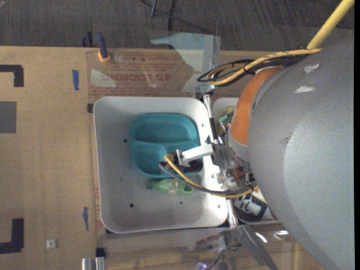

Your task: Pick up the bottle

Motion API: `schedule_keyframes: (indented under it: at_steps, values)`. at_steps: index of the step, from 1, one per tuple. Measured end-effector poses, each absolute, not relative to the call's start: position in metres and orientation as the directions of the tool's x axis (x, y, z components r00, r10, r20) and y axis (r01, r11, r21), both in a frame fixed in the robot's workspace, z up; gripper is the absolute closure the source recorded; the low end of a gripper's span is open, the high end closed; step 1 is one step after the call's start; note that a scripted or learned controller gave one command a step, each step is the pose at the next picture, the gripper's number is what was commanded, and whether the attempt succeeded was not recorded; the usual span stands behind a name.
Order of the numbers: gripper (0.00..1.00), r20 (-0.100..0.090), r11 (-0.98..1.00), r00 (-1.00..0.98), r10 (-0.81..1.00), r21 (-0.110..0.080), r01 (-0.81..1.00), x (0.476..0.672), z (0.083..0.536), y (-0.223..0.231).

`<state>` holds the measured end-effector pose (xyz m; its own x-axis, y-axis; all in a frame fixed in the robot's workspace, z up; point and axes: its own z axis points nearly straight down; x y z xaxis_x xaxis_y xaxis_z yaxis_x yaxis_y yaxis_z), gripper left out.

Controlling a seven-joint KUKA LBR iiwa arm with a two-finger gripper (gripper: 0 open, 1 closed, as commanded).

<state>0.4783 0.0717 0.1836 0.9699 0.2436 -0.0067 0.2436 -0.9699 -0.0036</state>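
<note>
the shallow white left bin (112,207) carries a teal plastic dish with two hollows (160,136) against its upper right part. just beside the dish's lower rim, in the bin's right half and short of its bottom edge, lies the pale green see-through plastic bottle (169,185). it is on its side, with its long axis running roughly left to right, parallel to that bottom edge. the gripper (224,165) hangs over the bin's right wall, so the bottle lies to its left and a little toward the bottom edge. whether the gripper is wide or narrow cannot be told here. judging from this, the reach must go leftward and the grasp should close across the bottle's short width. the shallow white right bin (222,103) sits mostly under the grey arm (304,151).
</note>
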Motion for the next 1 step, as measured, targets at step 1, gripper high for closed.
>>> schedule_keyframes:
  at_steps: [1]
  values:
    - [1.0,-0.005,-0.967,0.967,0.256,-0.004,0.256,0.4843,0.1836,-0.0496]
